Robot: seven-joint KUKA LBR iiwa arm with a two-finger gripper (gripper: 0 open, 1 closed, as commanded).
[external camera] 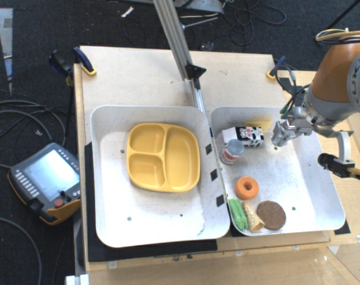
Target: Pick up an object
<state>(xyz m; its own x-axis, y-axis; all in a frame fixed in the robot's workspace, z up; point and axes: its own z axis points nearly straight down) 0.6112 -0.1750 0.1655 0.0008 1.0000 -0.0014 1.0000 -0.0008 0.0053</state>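
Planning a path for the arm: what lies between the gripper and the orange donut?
In the camera view, the stretch from the gripper down to the orange donut is bare white bin floor; the cow-patterned carton sits just left of it.

A smooth, glossy yellow plastic tray (163, 157) lies in a matt white bin (106, 177) with scuffed patches.

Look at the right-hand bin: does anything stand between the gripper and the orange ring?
Nothing visible does. The gripper hangs over bare bin floor near the black-and-white carton. The orange ring lies nearer the camera and to the left, and only open floor of the right bin separates them.
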